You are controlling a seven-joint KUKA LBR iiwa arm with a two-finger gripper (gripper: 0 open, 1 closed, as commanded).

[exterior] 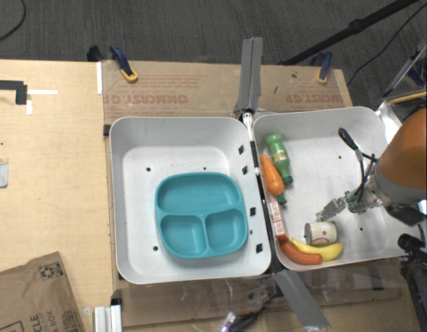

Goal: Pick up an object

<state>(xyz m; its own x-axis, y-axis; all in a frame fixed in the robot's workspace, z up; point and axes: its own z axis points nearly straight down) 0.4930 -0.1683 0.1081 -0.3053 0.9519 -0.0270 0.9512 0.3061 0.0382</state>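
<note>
The right bin (pixel 317 151) holds a green bottle (pixel 278 156) and an orange carrot (pixel 272 176) along its left wall. At its front lie a yellow banana (pixel 328 252), a red-orange sausage-shaped piece (pixel 298 252) and a small white can (pixel 320 232) on its side. My gripper (pixel 332 210) hangs low over the right half of this bin, just above and right of the white can. It points down-left from the grey wrist, and nothing shows in its grasp. The arm's orange band (pixel 410 151) is at the right edge.
A teal three-compartment plate (pixel 200 214) lies in the left bin (pixel 124 185). A red-and-white packet (pixel 275 216) rests against the divider between the bins. A thin black handle (pixel 348 142) sticks up at the right bin's back right. Clamps and cardboard lie behind the bins.
</note>
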